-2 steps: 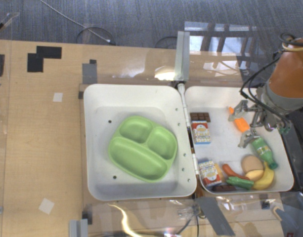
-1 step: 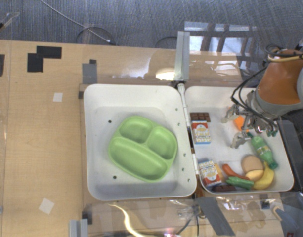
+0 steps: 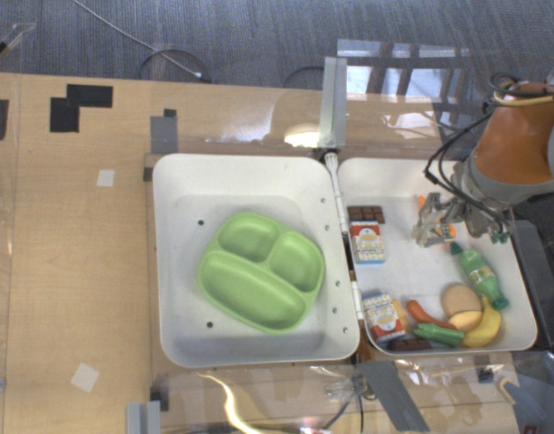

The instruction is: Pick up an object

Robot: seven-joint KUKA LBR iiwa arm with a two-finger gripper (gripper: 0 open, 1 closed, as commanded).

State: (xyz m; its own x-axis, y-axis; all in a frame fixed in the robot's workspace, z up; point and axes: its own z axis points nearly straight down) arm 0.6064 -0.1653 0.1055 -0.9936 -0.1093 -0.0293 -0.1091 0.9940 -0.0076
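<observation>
Green plastic bottle (image 3: 480, 274) lying in the right bin (image 3: 399, 183) just below the pincer (image 3: 435, 229), whose spread I cannot tell, looks light, stiff and slippery, best gripped across its round middle

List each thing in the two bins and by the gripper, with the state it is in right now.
Green divided plate: flat in the left bin, nothing on it.
Green bottle: lying on its side, right bin.
Banana: lying at the bin's near corner.
Chocolate bar: flat by the divider.
Small carton: lying flat.
Gripper: low over the right bin, nothing visibly held.
</observation>
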